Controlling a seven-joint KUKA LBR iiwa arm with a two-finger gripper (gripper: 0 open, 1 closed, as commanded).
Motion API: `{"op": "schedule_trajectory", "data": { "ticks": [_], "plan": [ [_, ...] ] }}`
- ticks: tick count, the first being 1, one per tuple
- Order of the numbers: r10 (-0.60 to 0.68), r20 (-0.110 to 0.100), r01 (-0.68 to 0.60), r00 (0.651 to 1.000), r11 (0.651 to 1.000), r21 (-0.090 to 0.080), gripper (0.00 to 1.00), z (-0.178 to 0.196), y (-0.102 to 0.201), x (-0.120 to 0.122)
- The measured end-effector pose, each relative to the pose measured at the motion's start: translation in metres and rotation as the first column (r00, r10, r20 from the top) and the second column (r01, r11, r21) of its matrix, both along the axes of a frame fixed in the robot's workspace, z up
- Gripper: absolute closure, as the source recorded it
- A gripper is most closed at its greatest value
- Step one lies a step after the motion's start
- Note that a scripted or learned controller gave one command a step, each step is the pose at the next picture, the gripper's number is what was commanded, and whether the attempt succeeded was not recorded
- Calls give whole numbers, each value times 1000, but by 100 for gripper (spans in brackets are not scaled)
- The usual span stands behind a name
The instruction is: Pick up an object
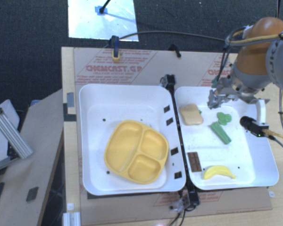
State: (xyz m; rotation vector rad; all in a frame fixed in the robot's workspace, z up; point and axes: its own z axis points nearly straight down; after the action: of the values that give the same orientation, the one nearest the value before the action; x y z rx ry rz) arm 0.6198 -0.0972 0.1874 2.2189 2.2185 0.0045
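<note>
- My arm (269,51) — grey, with an orange band above the wrist — reaches in from 3 o'clock and ends over the far part of the right bin (262,147).
- My hand (216,99) hangs at about 12 o'clock within the right bin, its dark tip pointing down just inside the far wall; whether it is spread or closed cannot be told from this view, and nothing is seen gripped in it.
- Green object (220,126): a long green piece with a rounder green head at its far end, lying on the bin floor just toward 5 o'clock of my hand — near it, apart from it as far as can be judged.
- Tan bread-like slab (191,114): lying at about 10 o'clock in the right bin, toward 8 o'clock of my hand, close to the divider between the bins.
- Brown bar (194,161): flat on the floor at about 7 o'clock in the right bin, beside the divider.
- Yellow banana (219,173): at 6 o'clock in the right bin, near the front wall, just to 4 o'clock of the brown bar.
- Left bin (92,140): holds a yellow compartment tray (137,150), three-sectioned, lying slightly turned near its centre.
- Both bins rest side by side on the desk (80,60), which is covered by a printed board.
</note>
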Motion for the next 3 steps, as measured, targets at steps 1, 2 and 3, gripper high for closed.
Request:
{"op": "schedule_trajectory", "data": {
  "ticks": [1, 2, 3],
  "plan": [
    [3, -1, -3, 1000, 1000, 1, 100, 22, 0, 1],
    [9, -4, -9, 1000, 1000, 3, 100, 35, 48, -27],
    [9, -5, -9, 1000, 1000, 3, 100, 41, 88, -50]
  ]
}}
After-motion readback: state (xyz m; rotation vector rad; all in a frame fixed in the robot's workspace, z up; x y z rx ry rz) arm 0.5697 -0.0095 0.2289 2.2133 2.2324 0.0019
